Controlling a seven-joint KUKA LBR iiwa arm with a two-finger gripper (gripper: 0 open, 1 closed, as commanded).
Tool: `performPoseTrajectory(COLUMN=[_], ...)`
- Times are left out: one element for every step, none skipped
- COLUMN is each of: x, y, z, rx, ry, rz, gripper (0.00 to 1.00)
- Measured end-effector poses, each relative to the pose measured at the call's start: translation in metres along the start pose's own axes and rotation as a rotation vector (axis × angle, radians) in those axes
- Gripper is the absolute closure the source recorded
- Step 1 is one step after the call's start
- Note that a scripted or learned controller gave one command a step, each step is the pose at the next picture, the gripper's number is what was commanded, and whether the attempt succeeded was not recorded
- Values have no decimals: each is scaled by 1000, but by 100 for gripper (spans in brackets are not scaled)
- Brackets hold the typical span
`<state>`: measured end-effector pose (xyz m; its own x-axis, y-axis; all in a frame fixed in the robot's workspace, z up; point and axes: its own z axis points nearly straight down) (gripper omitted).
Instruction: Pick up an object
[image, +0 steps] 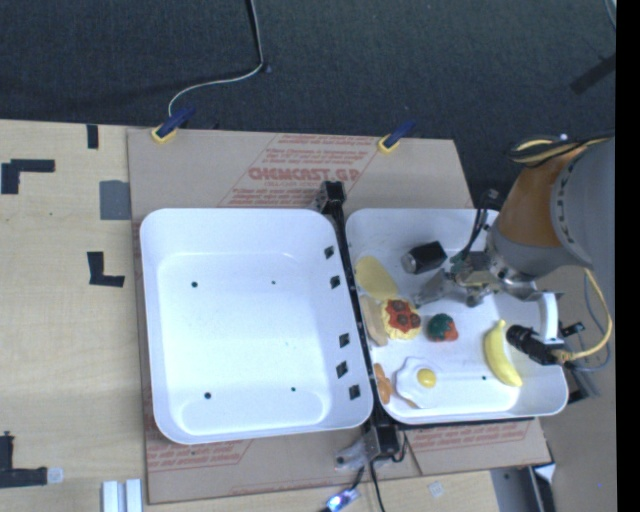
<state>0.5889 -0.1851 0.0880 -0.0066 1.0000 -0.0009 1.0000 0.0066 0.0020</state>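
Objects: all in my right bin (455, 225), none lifted.
Banana (502, 353): near the right wall, lying lengthwise.
Fried egg (421, 380): at the front edge.
Green ball (441, 326): mid-bin, between pizza slice (401, 319) and banana.
Yellow piece (376, 277): by the divider, behind the pizza slice.
Black cylinder (424, 256): toward the back, just beside my jaws.
Jaws (462, 280): low over the bin's middle; how far open, I cannot tell; nothing seen gripped.
Left bin (240, 320): alongside, touching the right one.
Worktop (60, 300): cardboard sheet under both bins.
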Motion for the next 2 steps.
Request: performPoseTrajectory(x=[41, 41], y=[81, 80], z=[1, -7], rx=[11, 2], ry=[-5, -2], rz=[2, 4], gripper=[0, 100])
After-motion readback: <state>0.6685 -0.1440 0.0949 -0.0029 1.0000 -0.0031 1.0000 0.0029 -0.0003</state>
